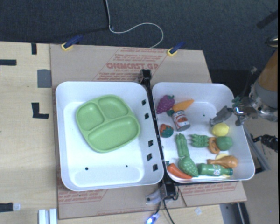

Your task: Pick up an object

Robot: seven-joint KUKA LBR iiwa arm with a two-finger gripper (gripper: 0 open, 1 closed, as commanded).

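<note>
Two shallow white bins are sitting side by side on the tabletop [18, 125]: the left bin [65, 139] is carrying a green divided plate [108, 122], and the right bin [203, 91] is crowding a heap of toy food toward its near and right sides. Reaching in from the right, the claw [229, 114] is hanging over the right part of that bin with its two fingers spread apart, gripping nothing, just above a yellow lemon [220, 129]. That lemon looks like the likeliest target, and it is lying right against a green round fruit [225, 143] and close to an orange piece [213, 147], so descending fingers are risking landing on a neighbour or wedging between two items. Being round and smooth, the lemon is probably prone to squirting sideways if the fingers are closing off-centre. With the bin's right wall [248, 146] sitting close behind it, one finger may be striking the rim on the way down. Farther left, a small can [181, 120], a purple grape bunch [165, 103] and a carrot [183, 104] are lying well apart from the claw, so they are facing little risk of being disturbed
</note>
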